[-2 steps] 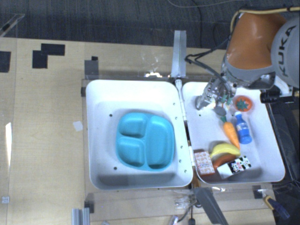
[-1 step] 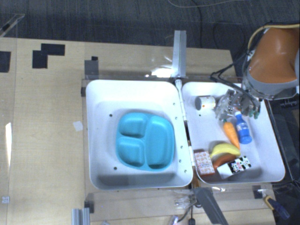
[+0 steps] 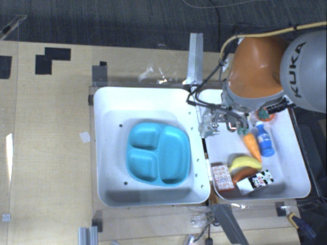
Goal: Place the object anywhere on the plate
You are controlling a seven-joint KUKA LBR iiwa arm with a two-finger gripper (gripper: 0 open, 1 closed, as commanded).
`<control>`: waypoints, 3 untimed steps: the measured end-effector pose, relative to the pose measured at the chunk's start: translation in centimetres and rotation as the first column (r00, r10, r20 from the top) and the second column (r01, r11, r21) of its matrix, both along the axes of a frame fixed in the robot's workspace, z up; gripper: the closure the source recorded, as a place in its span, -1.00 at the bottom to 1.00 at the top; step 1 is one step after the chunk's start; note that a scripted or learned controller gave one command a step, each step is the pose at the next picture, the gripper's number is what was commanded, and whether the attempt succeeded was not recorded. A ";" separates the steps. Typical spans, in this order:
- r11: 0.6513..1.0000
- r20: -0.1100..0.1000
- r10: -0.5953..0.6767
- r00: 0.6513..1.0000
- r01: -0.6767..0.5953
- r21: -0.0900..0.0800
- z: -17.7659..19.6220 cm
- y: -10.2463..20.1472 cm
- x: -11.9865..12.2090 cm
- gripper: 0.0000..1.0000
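Along the lower edge of the right bin [image 3: 301, 188] lie a small patterned box [image 3: 222, 176], a yellow banana [image 3: 245, 162] and a black-and-white spotted piece [image 3: 261, 179]. Just above them sit an orange carrot [image 3: 252, 144] and a blue bottle [image 3: 264, 141], side by side, near the frame's right. Left of centre, the blue divided plate [image 3: 157, 153] rests in the left bin [image 3: 110, 111], nothing on it. Higher, at the upper left corner of the right bin, the gripper [image 3: 219, 122] hangs under the arm's orange band [image 3: 254, 68]; whether its fingers are apart or together cannot be told, and nothing shows between them.
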State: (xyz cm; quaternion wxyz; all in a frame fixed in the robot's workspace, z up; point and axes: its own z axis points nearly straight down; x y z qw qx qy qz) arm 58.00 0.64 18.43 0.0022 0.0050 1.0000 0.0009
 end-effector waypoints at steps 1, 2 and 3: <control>0.998 -0.002 0.068 0.998 -0.068 0.000 -0.1 8.3 -7.2 1.00; 0.996 -0.003 -0.088 0.996 0.088 0.000 -0.1 8.7 -8.7 1.00; 0.990 0.001 -0.142 0.990 0.142 0.001 2.0 7.2 -9.0 1.00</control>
